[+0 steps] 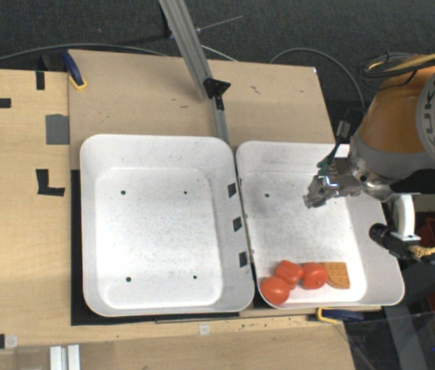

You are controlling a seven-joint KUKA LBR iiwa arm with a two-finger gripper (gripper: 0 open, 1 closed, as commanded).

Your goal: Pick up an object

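Observation:
Several small objects lie at the near edge of the right bin: a red round piece at the corner, a second red piece just behind it, an orange-red piece beside them, and a tan waffle-like square furthest right. My gripper hangs over the right bin's middle right, well behind those objects. Nothing shows between its fingers.
The left bin stands beside the right one, with black clips on the shared rim. A grey metal pole slants in from the top. Wooden bench surrounds the bins; blue-handled clamp at the far left corner.

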